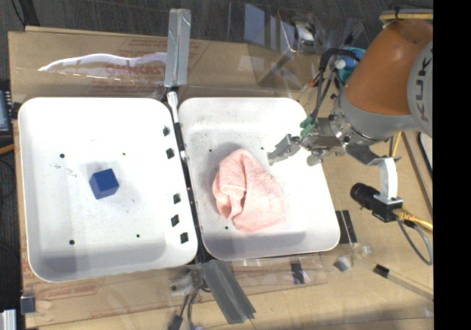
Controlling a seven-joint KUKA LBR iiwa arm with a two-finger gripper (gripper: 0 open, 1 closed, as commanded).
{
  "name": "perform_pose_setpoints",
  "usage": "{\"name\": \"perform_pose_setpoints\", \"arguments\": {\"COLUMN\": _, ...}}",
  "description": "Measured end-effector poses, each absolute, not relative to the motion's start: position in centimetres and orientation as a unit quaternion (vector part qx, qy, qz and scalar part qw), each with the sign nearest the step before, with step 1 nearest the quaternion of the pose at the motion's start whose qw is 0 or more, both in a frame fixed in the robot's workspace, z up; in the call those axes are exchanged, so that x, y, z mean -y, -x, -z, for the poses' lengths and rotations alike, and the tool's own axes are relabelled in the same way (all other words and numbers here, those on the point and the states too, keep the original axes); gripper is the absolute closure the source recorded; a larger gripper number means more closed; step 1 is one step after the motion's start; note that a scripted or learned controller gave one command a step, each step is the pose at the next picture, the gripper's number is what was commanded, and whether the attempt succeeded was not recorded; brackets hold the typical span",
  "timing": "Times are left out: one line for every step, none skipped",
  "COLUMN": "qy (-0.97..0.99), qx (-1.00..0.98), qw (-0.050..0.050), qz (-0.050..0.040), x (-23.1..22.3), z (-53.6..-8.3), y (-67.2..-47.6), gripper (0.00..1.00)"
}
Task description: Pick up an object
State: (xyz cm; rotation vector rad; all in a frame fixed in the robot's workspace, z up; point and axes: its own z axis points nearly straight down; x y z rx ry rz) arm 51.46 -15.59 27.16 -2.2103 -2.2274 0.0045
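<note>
A crumpled pink cloth (248, 191) lies in the middle of the right bin (316, 207). A small blue cube (104, 183) rests in the left bin (44, 240). My gripper (297, 152) hangs over the right bin's right half, just up and to the right of the cloth. Its fingers (281, 149) are spread apart with nothing between them, so it is open. The nearer finger's tip is close to the cloth's upper right edge but apart from it.
A grey divider with black clips (176, 174) runs between the two bins. The arm's orange and grey body (383, 78) looms over the right bin's right rim. Brown cardboard (88, 52) lies behind the bins.
</note>
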Motion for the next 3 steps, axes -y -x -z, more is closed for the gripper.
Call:
{"name": "perform_pose_setpoints", "arguments": {"qy": 0.742, "qx": 0.671, "qw": 0.003, "qz": -0.0026, "x": 9.9, "z": -16.1, "y": -54.1, "gripper": 0.00}}
{"name": "perform_pose_setpoints", "arguments": {"qy": 0.705, "qx": 0.709, "qw": -0.001, "qz": 0.0008, "x": 10.6, "z": -9.4, "y": -58.7, "gripper": 0.00}}
{"name": "perform_pose_setpoints", "arguments": {"qy": 0.704, "qx": 0.710, "qw": -0.002, "qz": -0.0002, "x": 10.7, "z": -10.4, "y": -58.7, "gripper": 1.00}}
